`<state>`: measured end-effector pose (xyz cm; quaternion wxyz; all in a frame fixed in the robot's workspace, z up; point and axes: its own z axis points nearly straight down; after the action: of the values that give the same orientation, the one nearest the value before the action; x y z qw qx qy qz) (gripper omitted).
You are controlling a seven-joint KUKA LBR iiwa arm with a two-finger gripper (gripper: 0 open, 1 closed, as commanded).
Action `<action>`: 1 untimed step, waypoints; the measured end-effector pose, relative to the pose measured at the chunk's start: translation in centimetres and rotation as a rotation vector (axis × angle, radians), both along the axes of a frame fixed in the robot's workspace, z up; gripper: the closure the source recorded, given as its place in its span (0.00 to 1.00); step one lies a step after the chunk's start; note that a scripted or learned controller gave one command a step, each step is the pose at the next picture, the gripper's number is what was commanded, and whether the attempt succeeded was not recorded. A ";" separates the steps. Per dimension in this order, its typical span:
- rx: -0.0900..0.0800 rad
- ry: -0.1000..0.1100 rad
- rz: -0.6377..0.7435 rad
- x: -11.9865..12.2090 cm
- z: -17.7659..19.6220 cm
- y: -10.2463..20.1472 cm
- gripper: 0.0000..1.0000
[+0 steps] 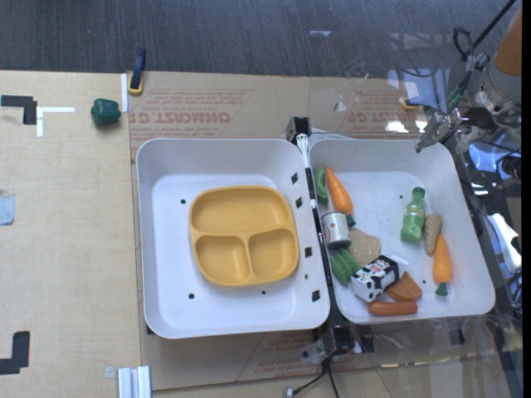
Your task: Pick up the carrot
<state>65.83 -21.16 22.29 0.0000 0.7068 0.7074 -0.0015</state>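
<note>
Camera view: carrot (338,191), one of two, lies loose at the right bin's (377,162) left wall, tip toward a can (335,229); the second carrot (442,263) sits by the right wall. One green bottle (412,217), one sausage (392,308), one yellow tray (244,234) alone in the left bin (158,247), likely as a drop spot. Gripper (444,127) hovers off the far right corner; whether it is spread or pressed together cannot be told.

You see smooth, slightly glossy white plastic bins (158,222), a matt yellow plastic tray (244,235), and a shiny metal can (334,229).
</note>
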 end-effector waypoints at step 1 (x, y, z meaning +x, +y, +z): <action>-0.002 -0.002 0.087 -2.1 16.8 1.8 0.00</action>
<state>63.75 -19.39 39.05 0.0014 0.6752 0.7376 -0.0014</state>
